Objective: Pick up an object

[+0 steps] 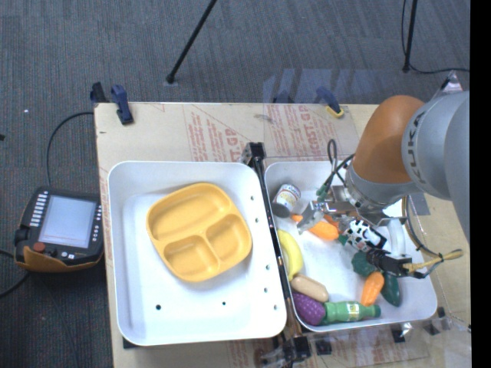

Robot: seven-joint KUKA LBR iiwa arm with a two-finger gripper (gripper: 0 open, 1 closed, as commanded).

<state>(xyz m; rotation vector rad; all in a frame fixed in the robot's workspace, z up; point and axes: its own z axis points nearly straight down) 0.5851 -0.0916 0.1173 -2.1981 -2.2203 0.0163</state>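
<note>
The grey arm's hand (316, 215) hangs low in the right white bin (418, 301), near its left wall, directly beside a small orange plastic toy (325, 230); whether its grip is apart or together cannot be told. A yellow plastic banana (291, 253) lies along that wall. The left white bin (126, 282) carries a yellow three-compartment plastic plate (199, 231).
</note>
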